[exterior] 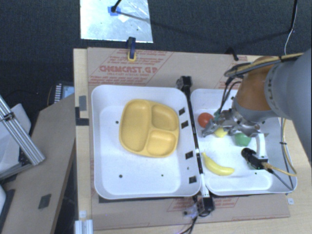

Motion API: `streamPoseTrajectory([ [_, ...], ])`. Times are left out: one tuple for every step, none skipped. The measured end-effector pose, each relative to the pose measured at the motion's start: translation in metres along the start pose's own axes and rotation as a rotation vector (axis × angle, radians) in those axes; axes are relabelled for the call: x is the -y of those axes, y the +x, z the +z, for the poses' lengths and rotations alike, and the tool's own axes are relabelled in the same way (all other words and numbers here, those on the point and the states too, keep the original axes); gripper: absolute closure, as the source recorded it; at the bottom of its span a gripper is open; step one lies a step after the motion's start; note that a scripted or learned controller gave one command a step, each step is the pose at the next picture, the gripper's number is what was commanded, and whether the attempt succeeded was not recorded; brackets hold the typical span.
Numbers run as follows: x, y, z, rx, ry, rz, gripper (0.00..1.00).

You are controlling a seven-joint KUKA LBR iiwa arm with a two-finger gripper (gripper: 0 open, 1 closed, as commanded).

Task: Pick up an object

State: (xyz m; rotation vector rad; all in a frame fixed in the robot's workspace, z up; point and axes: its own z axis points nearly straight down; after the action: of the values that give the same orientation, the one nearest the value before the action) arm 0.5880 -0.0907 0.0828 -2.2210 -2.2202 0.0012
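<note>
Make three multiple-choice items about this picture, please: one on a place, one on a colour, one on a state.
1. Where does the yellow divided plate lie?
A. in the left bin
B. in the right bin
C. on the cardboard

2. What colour is the ball beside the banana, nearest the arm?
A. blue
B. green
C. white

3. How does the gripper stand?
A. raised high above the bins
B. low inside the right bin
C. over the plate

Answers: 1 A, it rests in the left bin. 2 B, the green ball shows there. 3 B, it is down among the fruit in the right bin.
</note>
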Motion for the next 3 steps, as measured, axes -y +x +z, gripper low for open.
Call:
streamPoseTrajectory([
  [-0.001,0.000,-0.013,0.001,-0.004,0.001,1.00],
  [-0.012,0.001,-0.072,0.001,-0.009,-0.005,1.00],
  [-0.008,-0.002,-0.118,0.001,-0.008,-0.004,1.00],
])
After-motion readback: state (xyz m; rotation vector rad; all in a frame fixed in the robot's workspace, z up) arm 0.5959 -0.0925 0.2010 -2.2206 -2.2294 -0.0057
